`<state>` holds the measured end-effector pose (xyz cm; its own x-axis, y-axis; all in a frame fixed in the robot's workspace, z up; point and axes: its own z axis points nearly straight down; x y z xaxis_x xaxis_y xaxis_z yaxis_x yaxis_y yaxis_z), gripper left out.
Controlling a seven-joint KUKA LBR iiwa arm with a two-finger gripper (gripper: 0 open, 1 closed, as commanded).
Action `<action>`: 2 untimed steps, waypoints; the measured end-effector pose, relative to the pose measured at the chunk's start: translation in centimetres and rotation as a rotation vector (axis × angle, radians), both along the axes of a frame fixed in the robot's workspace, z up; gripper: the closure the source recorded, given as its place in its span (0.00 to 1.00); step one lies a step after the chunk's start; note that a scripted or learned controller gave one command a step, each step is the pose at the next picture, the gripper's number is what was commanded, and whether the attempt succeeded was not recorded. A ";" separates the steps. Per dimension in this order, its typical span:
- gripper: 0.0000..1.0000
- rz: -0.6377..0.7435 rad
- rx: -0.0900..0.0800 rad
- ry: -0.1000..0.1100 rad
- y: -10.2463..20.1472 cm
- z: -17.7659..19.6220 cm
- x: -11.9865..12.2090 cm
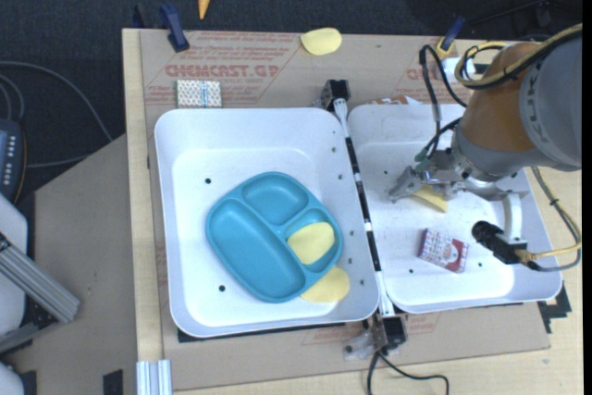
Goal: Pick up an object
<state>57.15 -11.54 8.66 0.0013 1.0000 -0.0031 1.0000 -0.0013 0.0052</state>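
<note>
Pincer [418, 187] low in right bin [407, 291], tips at yellow wedge [431, 198]; can't tell whether spread or pinching. Red packet [441, 250] just below-right, blue divided plate [268, 236] in left bin [185, 199].

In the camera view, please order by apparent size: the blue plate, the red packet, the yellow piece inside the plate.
1. blue plate, clearly largest
2. yellow piece in the plate
3. red packet, only slightly smaller; these two look close

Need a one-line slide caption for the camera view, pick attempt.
KUKA arm's gripper down on a yellow piece in the right bin; red packet nearby, blue divided plate in the left bin.
</note>
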 end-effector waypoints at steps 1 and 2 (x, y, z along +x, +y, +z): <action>1.00 -0.002 -0.004 -0.010 -0.1 1.3 0.3; 0.00 -0.002 -0.002 -0.003 -0.1 1.1 0.1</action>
